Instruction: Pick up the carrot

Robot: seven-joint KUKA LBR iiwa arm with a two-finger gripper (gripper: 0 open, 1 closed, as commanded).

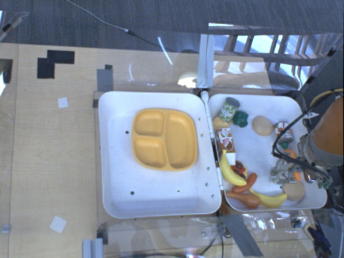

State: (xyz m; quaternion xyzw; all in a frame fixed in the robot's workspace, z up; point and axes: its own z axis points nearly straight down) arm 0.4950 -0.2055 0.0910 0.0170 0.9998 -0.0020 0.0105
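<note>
A: Report the position of the carrot [291,155].

B: An orange piece that may be the carrot lies in the right bin [258,144], near its right wall, just above the gripper [283,172]. It is small and partly covered by cables, so identification is uncertain.

A: Gripper status?

B: The gripper is low over the right bin's lower right area, beside a tan egg-shaped item [294,191]. Finger state: cannot be determined. Nothing is visibly between them.

A: Left bin [118,192]?

B: It holds a yellow divided plate [164,138].
</note>
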